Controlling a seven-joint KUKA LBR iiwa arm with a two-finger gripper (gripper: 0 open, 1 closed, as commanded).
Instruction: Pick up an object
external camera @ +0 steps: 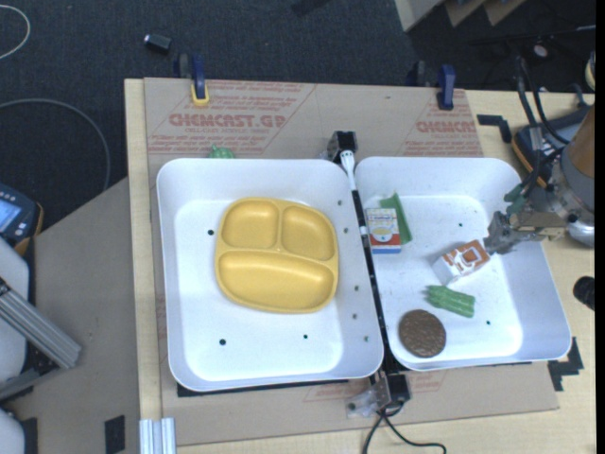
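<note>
Approach step in hand: grey two-finger gripper [498,235] sits low in the right white bin [539,339], its tip touching or just beside the small orange-and-white packet [461,259]. Finger opening cannot be told; no object is clearly between them. Near it lie a green pod-shaped toy [451,300] and a brown round disc [422,333]; a yellow divided plate [277,253] fills the left white bin [189,348]. Next move likely calls for closing squarely on the packet, then lifting.
</note>
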